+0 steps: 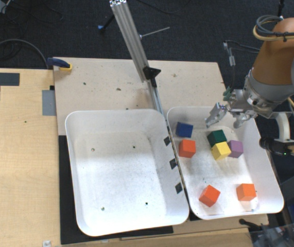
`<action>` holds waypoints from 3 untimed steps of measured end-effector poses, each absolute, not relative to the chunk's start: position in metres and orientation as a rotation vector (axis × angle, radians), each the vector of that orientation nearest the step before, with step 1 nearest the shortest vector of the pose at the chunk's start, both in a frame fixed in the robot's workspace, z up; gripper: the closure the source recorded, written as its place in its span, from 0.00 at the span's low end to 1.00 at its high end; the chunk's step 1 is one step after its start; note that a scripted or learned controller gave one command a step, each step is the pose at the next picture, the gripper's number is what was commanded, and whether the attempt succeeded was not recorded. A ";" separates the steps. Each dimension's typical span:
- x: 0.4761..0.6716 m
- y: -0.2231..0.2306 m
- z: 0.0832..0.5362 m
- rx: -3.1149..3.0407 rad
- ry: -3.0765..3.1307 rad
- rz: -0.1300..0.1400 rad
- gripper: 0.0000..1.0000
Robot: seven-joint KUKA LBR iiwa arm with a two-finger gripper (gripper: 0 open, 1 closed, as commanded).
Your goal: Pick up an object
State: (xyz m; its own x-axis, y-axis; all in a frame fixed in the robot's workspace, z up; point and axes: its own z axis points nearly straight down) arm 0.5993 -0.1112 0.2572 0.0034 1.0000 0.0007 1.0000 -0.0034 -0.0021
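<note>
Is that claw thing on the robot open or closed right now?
Open. The end effector hangs over the right bin with its two fingers spread apart and nothing between them, just above the green block.

I've got seven cubes in the right bin (270, 181): blue cube (184, 129) near the far left corner, orange-red cube (187, 148) by the left wall, green cube (217, 137), yellow cube (221, 150) and purple cube (236, 148) clustered mid-bin, two orange cubes (209, 195) (246, 192) along the near edge.
</note>
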 end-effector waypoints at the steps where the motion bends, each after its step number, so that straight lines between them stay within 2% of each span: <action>1: 0.559 -0.083 0.192 -2.218 -2.209 0.010 0.00; 2: 0.643 -0.031 0.217 -2.217 -2.229 -0.005 0.00; 3: 0.640 -0.033 0.215 -2.216 -2.224 0.004 0.00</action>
